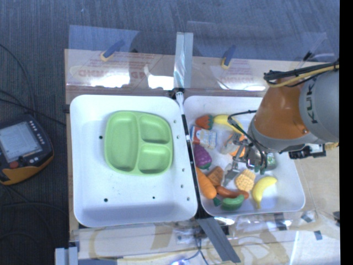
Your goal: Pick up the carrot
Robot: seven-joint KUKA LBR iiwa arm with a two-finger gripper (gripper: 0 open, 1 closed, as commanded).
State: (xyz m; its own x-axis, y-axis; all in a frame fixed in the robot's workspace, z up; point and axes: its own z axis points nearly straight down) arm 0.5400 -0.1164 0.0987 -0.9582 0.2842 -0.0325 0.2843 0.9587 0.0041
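- Nearest the viewer, the front edge of a pale wooden tabletop [138, 239], with tape strips and a metal bracket at the middle.
- On it sit two shallow white bins side by side: the left bin [88, 203] and the right bin [289, 200], their inner walls touching along the centre line.
- In the right bin's near part lies a heap of toy food: one orange carrot [206, 185] against the bin's left wall, pointing toward the viewer; one green pod [232, 202]; one red sausage [227, 192]; two yellow bananas, one near [263, 187] and one far [225, 121]; one corn cob [245, 179]; one purple eggplant [202, 157].
- The jaws [238, 160] hang over the middle of that heap, just right of the carrot and not on it; how far apart they stand I cannot tell.
- The grey arm with its orange band [281, 115] covers the right bin's far right.
- The left bin holds one green three-part plate [138, 142], with bare white floor around it.
- Beyond the tabletop, dark grey carpet [165, 4]; a handheld controller [25, 145] lies at far left.
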